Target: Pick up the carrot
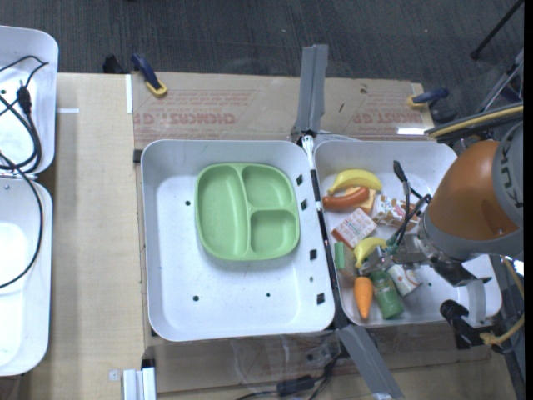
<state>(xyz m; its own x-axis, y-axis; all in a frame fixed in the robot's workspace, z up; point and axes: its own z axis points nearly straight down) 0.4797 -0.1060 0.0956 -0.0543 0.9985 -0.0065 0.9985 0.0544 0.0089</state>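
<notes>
Carrot (363,297) lies at front-left of right bin (466,313), beside green bottle (388,298), not lifted. My gripper (390,258) hovers just above-right; open/closed state: can't tell. Grasp & lift left to do.

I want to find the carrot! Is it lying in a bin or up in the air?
Lying in the right bin. The carrot rests on the floor near the front wall, beside a green bottle.

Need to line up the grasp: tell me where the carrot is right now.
The carrot lies in the right bin, near its front-left corner, beside a green item and just below a small banana.
</notes>
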